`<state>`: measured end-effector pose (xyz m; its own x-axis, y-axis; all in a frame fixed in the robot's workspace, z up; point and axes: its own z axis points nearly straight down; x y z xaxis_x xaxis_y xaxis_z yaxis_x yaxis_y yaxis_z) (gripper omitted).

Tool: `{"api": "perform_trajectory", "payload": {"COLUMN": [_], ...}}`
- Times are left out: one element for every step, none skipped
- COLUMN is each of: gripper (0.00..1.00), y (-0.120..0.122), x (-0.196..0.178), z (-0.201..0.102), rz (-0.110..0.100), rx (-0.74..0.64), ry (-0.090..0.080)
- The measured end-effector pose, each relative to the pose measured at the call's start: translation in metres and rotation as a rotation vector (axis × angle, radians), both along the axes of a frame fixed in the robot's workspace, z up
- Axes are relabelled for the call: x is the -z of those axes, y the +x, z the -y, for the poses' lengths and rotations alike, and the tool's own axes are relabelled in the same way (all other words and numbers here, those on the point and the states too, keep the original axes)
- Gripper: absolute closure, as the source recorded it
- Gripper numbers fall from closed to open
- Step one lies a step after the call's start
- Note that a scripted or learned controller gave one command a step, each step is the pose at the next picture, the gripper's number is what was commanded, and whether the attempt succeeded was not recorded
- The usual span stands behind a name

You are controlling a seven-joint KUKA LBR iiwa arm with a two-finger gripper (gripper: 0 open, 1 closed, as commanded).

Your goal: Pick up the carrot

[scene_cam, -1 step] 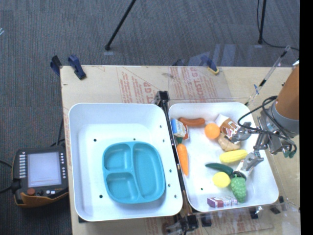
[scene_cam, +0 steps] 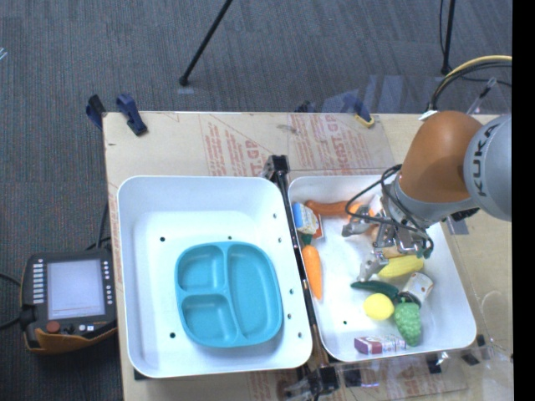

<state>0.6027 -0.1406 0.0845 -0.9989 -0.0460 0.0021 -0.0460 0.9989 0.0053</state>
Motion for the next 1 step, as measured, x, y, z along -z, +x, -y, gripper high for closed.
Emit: {"api": "perform_trajectory", "payload": {"gripper": [1.0], "y": [0.0037], "x": [-0.0146], "z": [-0.0017], "rz": [0.01], "rx": [-0.004], "ry": [-0.003]}}
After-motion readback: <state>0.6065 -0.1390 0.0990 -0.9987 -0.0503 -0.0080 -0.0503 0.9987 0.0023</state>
